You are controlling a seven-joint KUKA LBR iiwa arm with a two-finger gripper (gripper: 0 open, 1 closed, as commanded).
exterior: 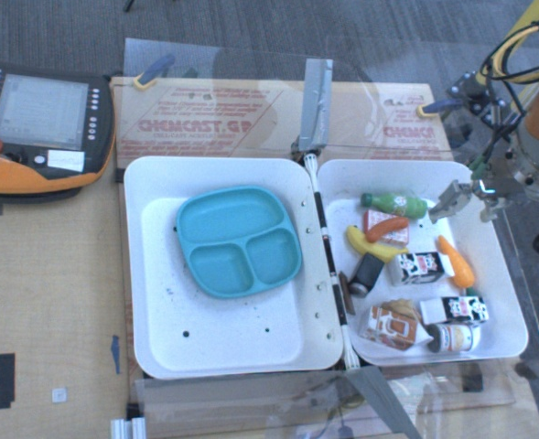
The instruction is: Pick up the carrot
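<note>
Carrot [457, 261] lay in right bin [512, 273], near right wall, untouched. Nearer: jar [454, 338], two cartons [456, 310]. Milk carton [419, 266] touched carrot's left side. Farther: banana [368, 244], green bottle [395, 205]. Gripper [468, 197] hung above bin's far right, fingers apart, holding nothing.

The bench [59, 282] is a tan surface that carries two shallow white bins touching side by side, the left bin [150, 273] and the right bin [512, 318]. At its far left lies an orange and grey control pendant [40, 131] with a screen. Behind the bins, a clear sheet [251, 117] with red lettering lies flat along the far edge, with a grey bar [317, 103] across it.
</note>
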